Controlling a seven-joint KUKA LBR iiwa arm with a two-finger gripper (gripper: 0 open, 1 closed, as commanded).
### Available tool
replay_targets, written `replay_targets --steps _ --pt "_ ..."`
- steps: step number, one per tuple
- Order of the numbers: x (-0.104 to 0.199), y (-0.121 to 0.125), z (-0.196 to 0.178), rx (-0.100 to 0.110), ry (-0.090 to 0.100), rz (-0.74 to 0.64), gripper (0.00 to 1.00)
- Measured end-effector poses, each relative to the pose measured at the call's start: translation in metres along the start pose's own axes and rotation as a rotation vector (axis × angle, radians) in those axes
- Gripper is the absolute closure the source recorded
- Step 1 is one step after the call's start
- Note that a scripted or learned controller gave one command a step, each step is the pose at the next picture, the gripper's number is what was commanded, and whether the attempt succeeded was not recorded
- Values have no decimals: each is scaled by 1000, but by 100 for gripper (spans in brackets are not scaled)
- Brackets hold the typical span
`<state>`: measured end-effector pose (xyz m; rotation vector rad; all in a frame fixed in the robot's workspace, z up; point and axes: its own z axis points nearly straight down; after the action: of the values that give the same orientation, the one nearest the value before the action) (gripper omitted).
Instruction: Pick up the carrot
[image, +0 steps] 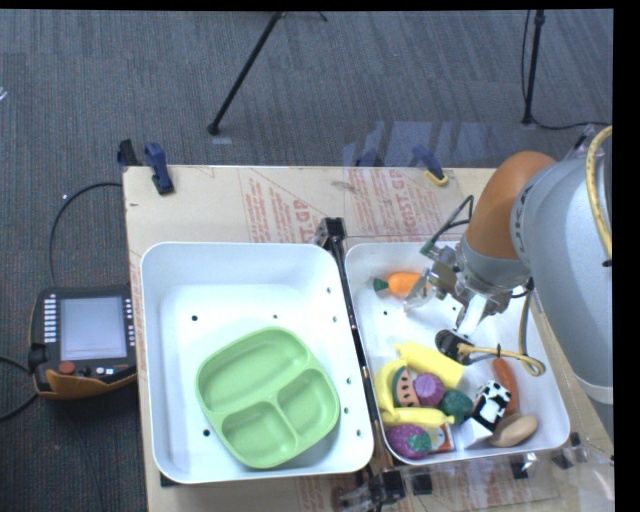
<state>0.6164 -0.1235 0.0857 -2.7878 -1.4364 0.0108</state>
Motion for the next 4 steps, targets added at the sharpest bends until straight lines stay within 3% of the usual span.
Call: replay_targets --steps 1,2,3,4 --pt "22 10 -2 31 -12 230 0" --pt "24 13 -11 12 -6 224 100" --pt "19 -54 -106 -6 9 185 100" --pt "17 -56 -100 1 3 187 0"
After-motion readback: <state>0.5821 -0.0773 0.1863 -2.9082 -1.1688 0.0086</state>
